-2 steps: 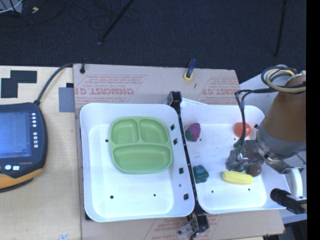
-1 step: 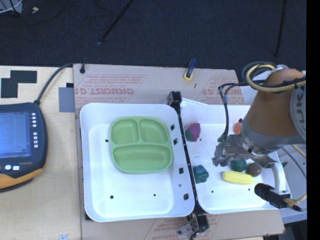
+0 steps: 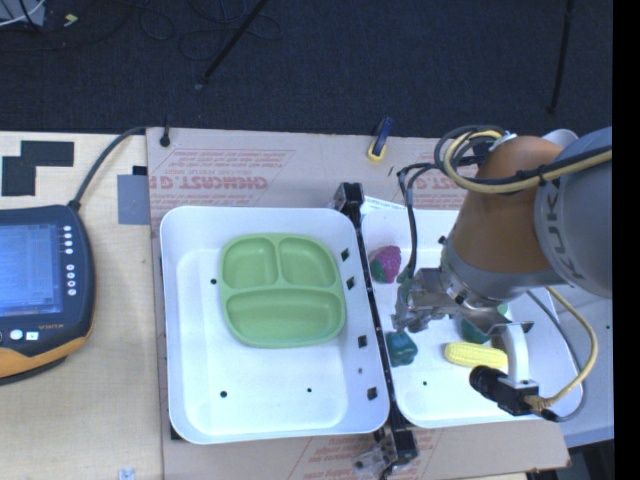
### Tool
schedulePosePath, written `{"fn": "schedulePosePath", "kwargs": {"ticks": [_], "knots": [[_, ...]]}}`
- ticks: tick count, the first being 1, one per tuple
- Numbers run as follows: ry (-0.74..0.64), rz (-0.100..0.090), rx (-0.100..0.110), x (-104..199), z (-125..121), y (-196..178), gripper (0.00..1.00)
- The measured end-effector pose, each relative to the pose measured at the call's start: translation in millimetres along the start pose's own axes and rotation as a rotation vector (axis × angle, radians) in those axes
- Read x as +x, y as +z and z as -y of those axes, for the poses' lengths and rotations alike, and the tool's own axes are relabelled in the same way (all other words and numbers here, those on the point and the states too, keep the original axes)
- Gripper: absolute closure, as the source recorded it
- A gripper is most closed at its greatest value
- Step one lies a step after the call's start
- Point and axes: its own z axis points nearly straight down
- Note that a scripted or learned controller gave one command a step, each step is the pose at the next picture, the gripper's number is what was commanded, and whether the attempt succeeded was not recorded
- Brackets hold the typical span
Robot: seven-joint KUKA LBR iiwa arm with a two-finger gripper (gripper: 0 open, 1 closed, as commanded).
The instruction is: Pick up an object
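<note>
Jaws: you cannot tell their state from this view; the gripper (image 3: 418, 306) is a dark cluster low in the right bin (image 3: 430, 408), and nothing can be made out between its tips.
Landmark: use the black divider (image 3: 362, 298) between the two bins; the gripper sits just to its right.
Nearest object: a teal piece (image 3: 402, 347) lies right of the divider, just below the gripper and probably the closest candidate.
Other candidates: a magenta piece (image 3: 385, 262) sits right of the divider, just above the gripper; a yellow corn cob (image 3: 474, 355) lies further right, close under the arm.
Left of the divider: a green sectioned plate (image 3: 281, 291) rests in the left bin (image 3: 190, 368), well apart from the gripper.
Doing the step well: you should choose one object, centre the tips over it with a tip on each side, descend until both sides are flanked, then close; the teal piece lies close to the divider, so watch for a tip catching the bin wall.
Hard to see: the orange wrist (image 3: 500, 208) covers the right bin's middle; whatever lies beneath it stays unknown.
Off to the side: a pendant (image 3: 40, 288) sits on the table, far left of the divider.
</note>
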Motion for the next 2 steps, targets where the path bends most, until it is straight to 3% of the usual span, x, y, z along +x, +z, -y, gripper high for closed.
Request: {"fn": "schedulePosePath", "kwargs": {"ticks": [1, 2], "knots": [[0.000, 0.000, 0.001, 45.0, 0.1, 5.2, 1.00], [-0.001, 0.001, 0.000, 83.4, 1.0, -14.9, 1.00]]}}
